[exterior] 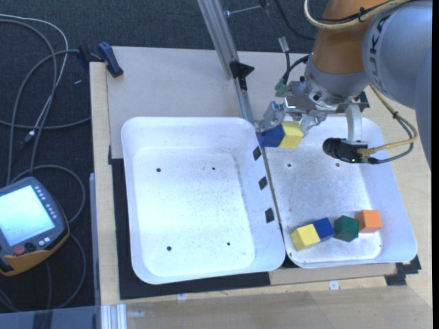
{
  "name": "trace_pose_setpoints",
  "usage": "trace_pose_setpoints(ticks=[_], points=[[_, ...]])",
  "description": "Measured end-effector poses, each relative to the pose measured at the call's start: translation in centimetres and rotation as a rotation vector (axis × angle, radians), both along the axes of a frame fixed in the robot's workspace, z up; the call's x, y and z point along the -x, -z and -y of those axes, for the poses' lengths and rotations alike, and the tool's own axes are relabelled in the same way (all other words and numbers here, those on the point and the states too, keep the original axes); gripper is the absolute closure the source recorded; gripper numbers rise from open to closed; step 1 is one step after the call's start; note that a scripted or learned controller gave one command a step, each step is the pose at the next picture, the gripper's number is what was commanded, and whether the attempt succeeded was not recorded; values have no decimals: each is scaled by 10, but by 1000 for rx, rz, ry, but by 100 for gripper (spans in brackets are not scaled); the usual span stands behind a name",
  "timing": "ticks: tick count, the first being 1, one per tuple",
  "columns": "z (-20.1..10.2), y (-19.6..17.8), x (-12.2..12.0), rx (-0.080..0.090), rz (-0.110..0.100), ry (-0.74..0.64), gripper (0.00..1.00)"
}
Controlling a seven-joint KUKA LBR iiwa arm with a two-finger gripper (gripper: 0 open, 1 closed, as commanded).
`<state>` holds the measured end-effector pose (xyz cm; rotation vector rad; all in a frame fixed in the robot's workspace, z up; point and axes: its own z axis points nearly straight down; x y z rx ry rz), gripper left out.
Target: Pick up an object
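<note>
The arm (384, 33) comes in from the right, orange band up top, and its gripper (289, 122) hangs over the far left corner of the right bin (394, 204), right by the divide between the two bins. Sitting at the gripper are a yellow block (292, 135) and a blue block (271, 137), touching each other side by side, blue on the left. The yellow one looks to be pinched between the jaws, so I'd say clamped on it (the fingers mostly blend into the grey wrist hardware, so it's a close call). The blue one is pressed up against it near the bin's edge, and I can't tell whether it's resting on the rim or lifted.

Down at the near end of the same bin there's a little row of four blocks: yellow cube (305, 236), blue cube (322, 228), green cube (346, 228), orange cube (371, 219), each touching or just beside the next, running left to right.

The left bin (137, 184) has only speckled marks on its floor. A black cable end (343, 149) dangles over the right bin below the wrist. Off the bench on the left, a pendant (27, 225) with a lit screen sits on the dark floor
</note>
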<state>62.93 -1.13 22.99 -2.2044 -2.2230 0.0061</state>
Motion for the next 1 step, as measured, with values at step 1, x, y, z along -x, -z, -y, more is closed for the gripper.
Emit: trace_pose_setpoints(ticks=[1], points=[[-68, 34, -32, 2, 7, 1, 100]])
